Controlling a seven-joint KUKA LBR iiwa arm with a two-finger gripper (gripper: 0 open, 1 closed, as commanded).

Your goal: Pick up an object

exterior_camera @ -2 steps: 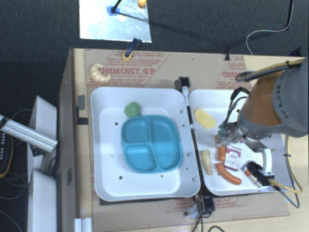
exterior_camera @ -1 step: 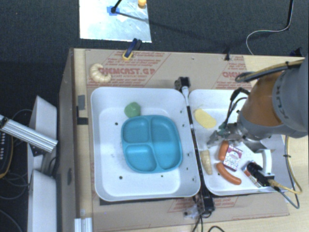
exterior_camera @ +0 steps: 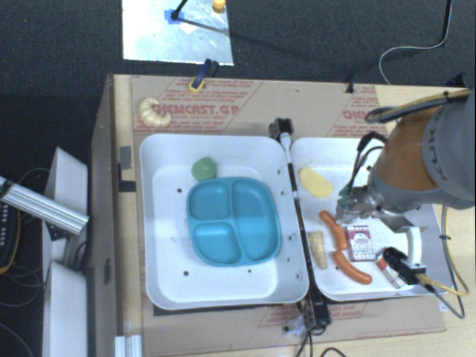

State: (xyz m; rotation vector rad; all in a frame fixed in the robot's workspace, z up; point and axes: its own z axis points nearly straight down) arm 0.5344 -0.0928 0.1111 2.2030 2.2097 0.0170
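**Plainly: gripper low in the right bin, nothing seen in its grasp**

Now, look to the right bin [exterior_camera: 336,155], where the arm reaches in from the right. Your gripper [exterior_camera: 349,208] sits low over the middle of that bin, and the grey and orange bulk of the wrist covers much of it, so you cannot tell whether it is apart or together. You can see nothing held in it.

The nearest candidates lie just below and to the left of it. The upper orange sausage [exterior_camera: 334,227] runs at a slant with its top end just beside the gripper, perhaps touching it; you cannot be sure from this angle. The small red-and-white box [exterior_camera: 360,242] lies flat directly below the gripper, close to it, between the two sausages. The lower orange sausage [exterior_camera: 352,269] lies farther down, near the bin's front wall. A pale ridged piece [exterior_camera: 318,249] lies left of the sausages by the wall between the bins, and a yellow piece [exterior_camera: 315,182] rests up and to the left of the gripper, apart from it.

In the left bin [exterior_camera: 171,274], well apart from the gripper, you have a blue divided plate [exterior_camera: 233,222] with a green lump [exterior_camera: 204,169] touching its upper left edge.
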